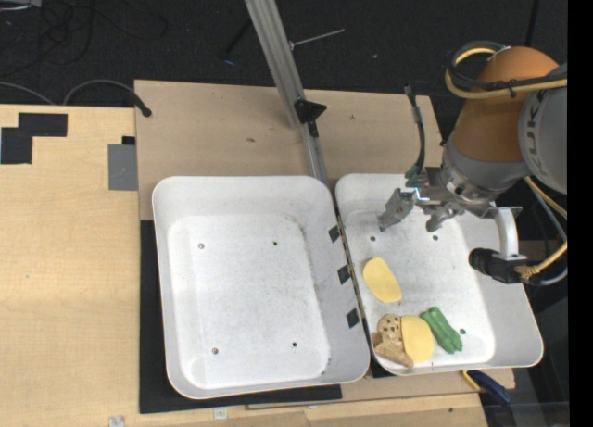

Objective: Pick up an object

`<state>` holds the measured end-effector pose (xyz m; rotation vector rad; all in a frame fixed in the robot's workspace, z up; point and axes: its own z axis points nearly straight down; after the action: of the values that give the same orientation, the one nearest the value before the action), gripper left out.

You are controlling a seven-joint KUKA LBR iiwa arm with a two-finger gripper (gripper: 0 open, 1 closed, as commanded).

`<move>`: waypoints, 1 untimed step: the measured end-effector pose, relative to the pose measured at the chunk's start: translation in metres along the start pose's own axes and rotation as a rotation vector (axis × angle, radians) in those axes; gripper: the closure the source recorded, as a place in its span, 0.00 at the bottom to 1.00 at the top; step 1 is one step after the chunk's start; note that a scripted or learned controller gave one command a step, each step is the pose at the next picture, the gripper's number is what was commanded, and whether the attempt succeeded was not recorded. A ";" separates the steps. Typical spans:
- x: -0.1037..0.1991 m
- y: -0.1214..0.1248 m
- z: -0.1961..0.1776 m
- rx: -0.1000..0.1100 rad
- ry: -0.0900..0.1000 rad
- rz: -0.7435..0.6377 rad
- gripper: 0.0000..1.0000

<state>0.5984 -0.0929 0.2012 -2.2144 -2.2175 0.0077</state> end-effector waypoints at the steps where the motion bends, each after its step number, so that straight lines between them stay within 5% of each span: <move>1: -0.001 0.001 -0.003 -0.006 -0.001 0.002 0.00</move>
<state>0.5993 -0.0940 0.2040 -2.2204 -2.2181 0.0025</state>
